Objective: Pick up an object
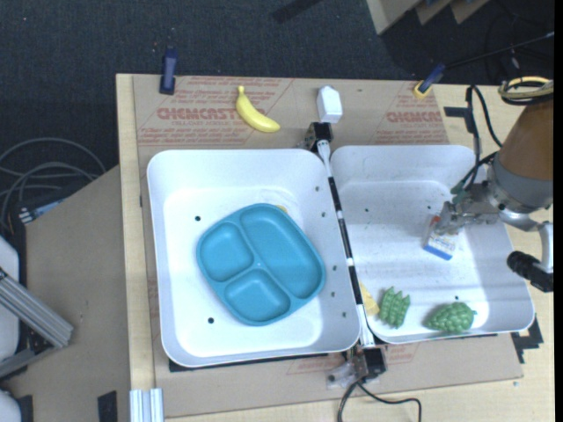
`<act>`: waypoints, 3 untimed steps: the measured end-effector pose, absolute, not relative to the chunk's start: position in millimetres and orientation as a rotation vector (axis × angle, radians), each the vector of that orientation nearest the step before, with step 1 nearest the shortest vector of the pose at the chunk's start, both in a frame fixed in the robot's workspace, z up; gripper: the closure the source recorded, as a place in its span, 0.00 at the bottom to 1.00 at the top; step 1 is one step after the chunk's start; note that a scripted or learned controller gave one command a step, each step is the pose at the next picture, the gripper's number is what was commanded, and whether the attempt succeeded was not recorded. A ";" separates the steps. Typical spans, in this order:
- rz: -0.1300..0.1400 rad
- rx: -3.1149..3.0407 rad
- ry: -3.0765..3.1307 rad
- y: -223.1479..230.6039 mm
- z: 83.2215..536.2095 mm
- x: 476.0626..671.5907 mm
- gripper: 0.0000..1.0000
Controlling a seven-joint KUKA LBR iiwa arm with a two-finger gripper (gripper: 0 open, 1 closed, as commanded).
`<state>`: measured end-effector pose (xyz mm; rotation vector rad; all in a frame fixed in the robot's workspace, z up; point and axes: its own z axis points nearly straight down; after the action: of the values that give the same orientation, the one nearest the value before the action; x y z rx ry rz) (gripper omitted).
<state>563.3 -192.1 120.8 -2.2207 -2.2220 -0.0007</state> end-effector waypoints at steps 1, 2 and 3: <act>0.000 -2.221 -2.221 -192.0 120.5 563.2 0.00; 0.002 -2.220 -2.220 -199.8 101.1 564.9 0.00; -0.001 -2.222 -2.222 -199.6 111.5 565.7 1.00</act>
<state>565.7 -199.6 111.5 -2.2220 -2.2222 -0.0007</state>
